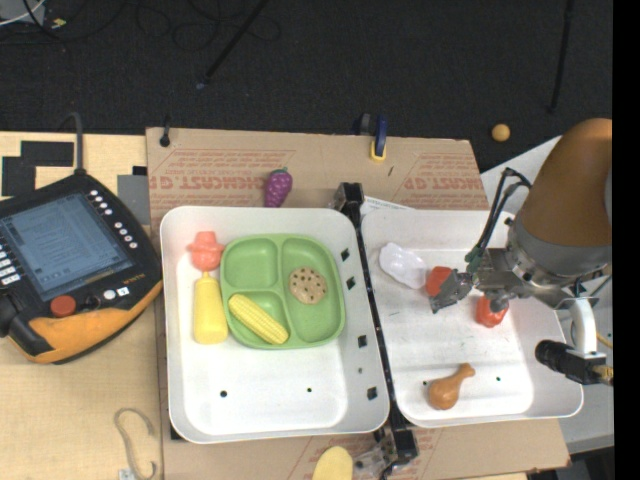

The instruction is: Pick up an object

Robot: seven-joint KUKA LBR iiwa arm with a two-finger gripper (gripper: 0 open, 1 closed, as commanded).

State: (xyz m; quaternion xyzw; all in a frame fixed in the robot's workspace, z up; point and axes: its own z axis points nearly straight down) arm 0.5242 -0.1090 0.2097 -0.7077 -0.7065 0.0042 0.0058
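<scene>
My gripper (462, 290) hangs low over the middle of the right bin (560, 400), at the end of the grey arm that comes in from the right. A red object (438, 280) sits right at the gripper's left end, touching or nearly touching it. A second red piece (490, 313) shows just below the gripper's right side. I cannot tell whether the two are one thing. A pale translucent object (402, 264) lies to the upper left of the gripper. A brown toy drumstick (450, 386) rests near the bin's front wall.
The left bin (260, 408) holds a green divided plate (250, 263) with a cookie (308, 285) and a corn cob (258, 319), plus a yellow bottle (208, 309) and a pink toy (205, 251). A purple toy (278, 187) lies on the cardboard behind. A teach pendant (65, 253) sits far left.
</scene>
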